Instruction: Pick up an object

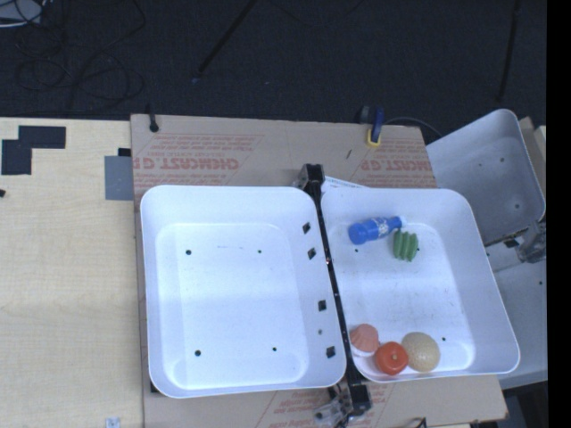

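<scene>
Choosing comes first: nothing is picked yet. My tool's state I cannot tell from this view. The right bin [486, 292] holds every candidate: a blue bottle [374, 229] beside a green ridged piece [406, 245] toward the back, and a pink ball [364, 337], red ball [391, 358] and cream ball [421, 351] clustered at the front edge. The left bin [161, 310] offers nothing. Next I judge a descent over the bottle easiest, since it lies apart from the walls.

Two white bins [161, 239]; one blue bottle [373, 229], one green piece [406, 245], three round items [391, 358].
</scene>
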